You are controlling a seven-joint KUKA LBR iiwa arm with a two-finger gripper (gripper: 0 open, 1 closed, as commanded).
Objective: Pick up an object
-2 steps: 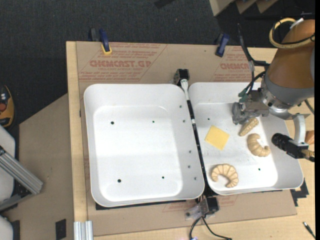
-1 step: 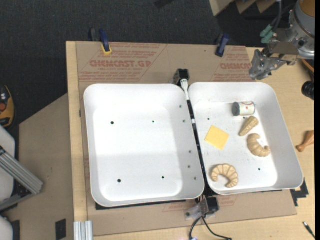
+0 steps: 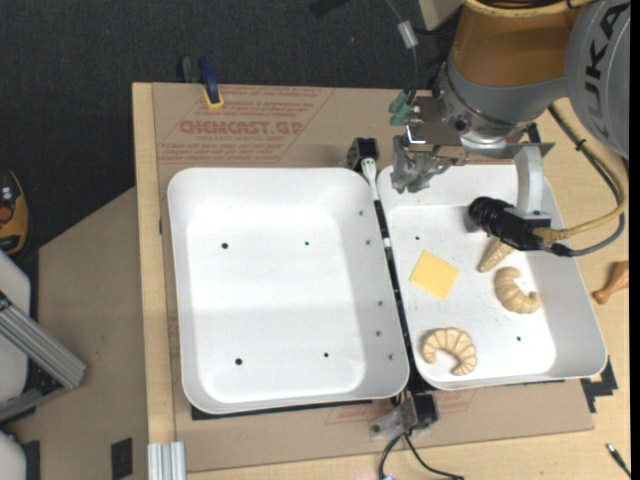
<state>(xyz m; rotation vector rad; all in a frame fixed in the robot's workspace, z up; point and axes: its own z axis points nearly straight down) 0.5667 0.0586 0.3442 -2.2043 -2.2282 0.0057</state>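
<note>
The right bin (image 3: 560,353) holds a flat yellow cheese slice (image 3: 434,274), a croissant (image 3: 449,349) near its front edge, a smaller croissant (image 3: 516,290) to the right and a pale cone-shaped piece (image 3: 493,255) beside the arm's bracket. My gripper (image 3: 410,176) hangs over the bin's back left corner, above and behind the cheese slice. I see nothing between its fingers.
The left bin (image 3: 200,268) sits beside the right one, with a black divider strip between them. Both rest on a brown cardboard sheet (image 3: 250,118). A blue and yellow clamp (image 3: 210,83) stands at the sheet's back left edge.
</note>
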